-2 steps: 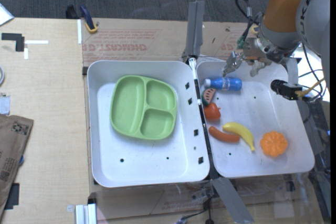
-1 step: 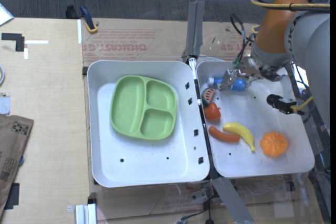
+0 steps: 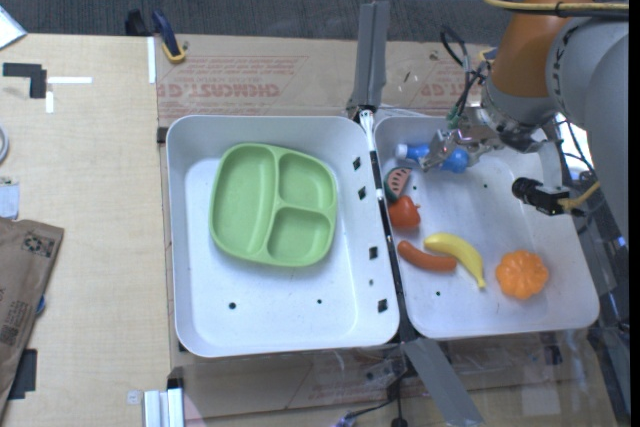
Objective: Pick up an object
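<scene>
My gripper [image 3: 452, 147] reaches down into the back of the right bin [image 3: 560, 315], right over a small blue and white object [image 3: 436, 156] that lies near the bin's back left corner. The gripper touches or nearly touches that object, and its tip is partly hidden by the wrist. Further forward in the same bin lie a watermelon slice [image 3: 398, 181], a red round fruit [image 3: 404, 212], a red sausage [image 3: 426, 258], a yellow banana [image 3: 459, 253] and an orange fruit [image 3: 521, 274].
The left bin [image 3: 190, 315] holds a green divided plate [image 3: 274, 205]. A grey upright post [image 3: 371, 55] stands behind the seam between the bins. The arm and its cables [image 3: 560, 55] hang over the right bin's back right corner.
</scene>
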